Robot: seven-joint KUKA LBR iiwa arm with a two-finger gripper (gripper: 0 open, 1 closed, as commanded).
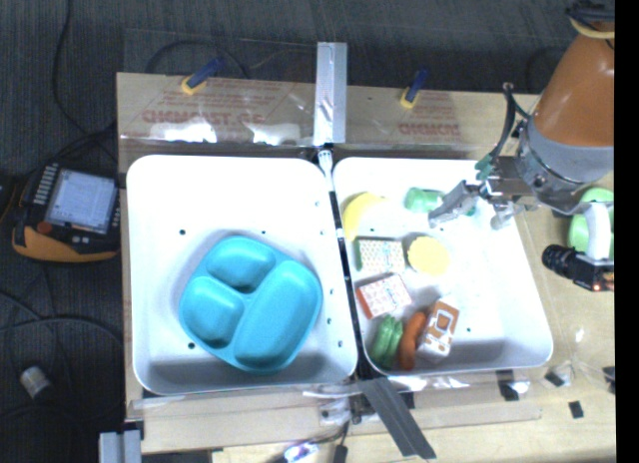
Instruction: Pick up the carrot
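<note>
Carrot (410,337) is sitting in the right bin (519,281), down near the front wall, lying more or less upright in the frame with a green veggie (386,332) touching it on the left and a little orange-and-white box (439,328) just beside it on the right. Behind those there's a red-patterned carton (382,294), a greenish patterned packet (379,252), a round yellow thing (429,254), another yellow item (359,209) up by the divider, and a green piece (423,197) near the back wall.

Left bin (160,192) has 1 blue 3-compartment tray (252,299) in it, sitting a bit toward the front.

Tool (467,202) is hanging over the back part of the right bin, just beside the green piece and well apart from the carrot. Fingers look spread apart to me with nothing between them, though it's kinda blurry so I wouldn't swear to it. Arm (579,102) comes in from the right with the orange band showing.

Tabletop (250,112) has some yellow-and-blue clamps (203,75) along the back edge.
</note>
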